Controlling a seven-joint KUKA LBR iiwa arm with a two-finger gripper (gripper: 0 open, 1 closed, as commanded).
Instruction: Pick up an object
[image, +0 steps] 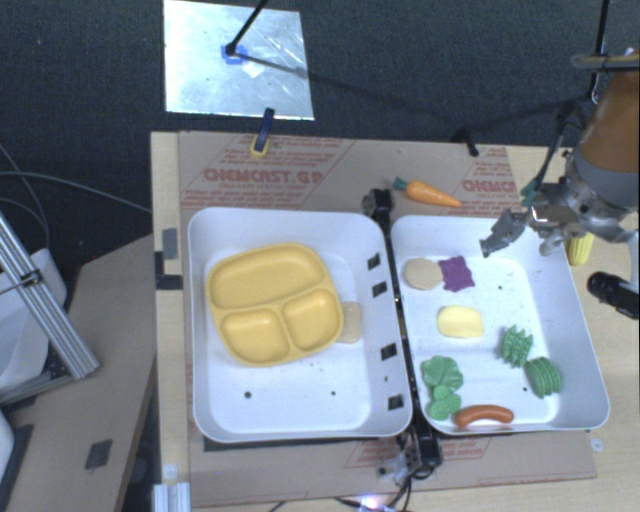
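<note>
My gripper (524, 238) hangs open over the far edge of the right bin (580, 330), with nothing between its fingers. Below it in that bin lie a tan round piece (422, 273) and a purple piece (457, 272), just left of the gripper. Farther forward are a pale yellow lump (460, 322), two ridged green pieces (516, 344) (543, 376), leafy green pieces (441, 376) and a sausage (484, 415). A small yellow object (579, 248) shows beside the gripper at the bin's right rim.
The left bin (215, 400) holds a yellow divided plate (275, 303) and a tan disc (350, 322) at its right side. A carrot (428, 193) lies on the cardboard behind the bins. A metal frame (40, 300) stands at the far left.
</note>
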